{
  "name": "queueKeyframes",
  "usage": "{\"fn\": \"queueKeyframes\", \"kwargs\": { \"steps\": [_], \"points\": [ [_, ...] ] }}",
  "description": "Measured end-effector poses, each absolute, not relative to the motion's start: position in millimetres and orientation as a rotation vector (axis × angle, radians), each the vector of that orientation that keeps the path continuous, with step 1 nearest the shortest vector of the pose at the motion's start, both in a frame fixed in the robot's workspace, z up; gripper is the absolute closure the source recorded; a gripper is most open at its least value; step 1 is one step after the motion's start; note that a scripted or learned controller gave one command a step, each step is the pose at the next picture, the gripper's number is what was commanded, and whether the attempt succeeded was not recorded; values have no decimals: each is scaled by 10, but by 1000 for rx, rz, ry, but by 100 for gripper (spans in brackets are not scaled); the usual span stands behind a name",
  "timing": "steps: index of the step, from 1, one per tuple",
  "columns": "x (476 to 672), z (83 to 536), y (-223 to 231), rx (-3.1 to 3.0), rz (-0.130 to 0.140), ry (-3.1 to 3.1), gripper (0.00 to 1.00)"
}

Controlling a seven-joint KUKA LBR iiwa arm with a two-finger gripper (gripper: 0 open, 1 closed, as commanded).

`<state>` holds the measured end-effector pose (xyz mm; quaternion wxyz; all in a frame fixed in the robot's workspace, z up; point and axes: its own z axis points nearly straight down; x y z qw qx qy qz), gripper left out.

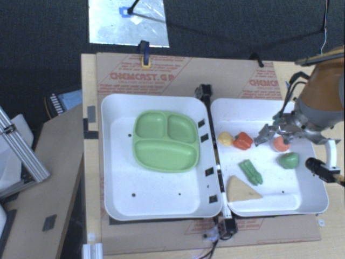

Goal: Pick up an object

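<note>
Hovering over the right bin [310, 201], the gripper [276, 134] sits just above a small red-orange object [281, 143]; whether it is spread or closed cannot be judged from this angle, and no grasp is confirmed. Best approach, in my judgement: centre over that piece and descend straight, since a green object [289, 160] lies just beside it. An orange pepper-like piece [243, 140] and a yellow piece [225, 140] sit leftward, near the divider. The bin's right wall is close; open floor lies toward the near edge.
</note>
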<state>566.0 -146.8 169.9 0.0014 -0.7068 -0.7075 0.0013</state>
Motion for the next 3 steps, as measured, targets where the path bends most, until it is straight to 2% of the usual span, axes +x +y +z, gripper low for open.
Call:
{"fn": "queueKeyframes", "kwargs": {
  "steps": [1,2,3],
  "points": [
    [5599,1155,-1553,-2219,4,-2221,0],
    [5617,1291,-1552,-2220,-1,-2226,100],
    [5570,1752,-1526,-2221,-5,-2229,100]
  ]
}}
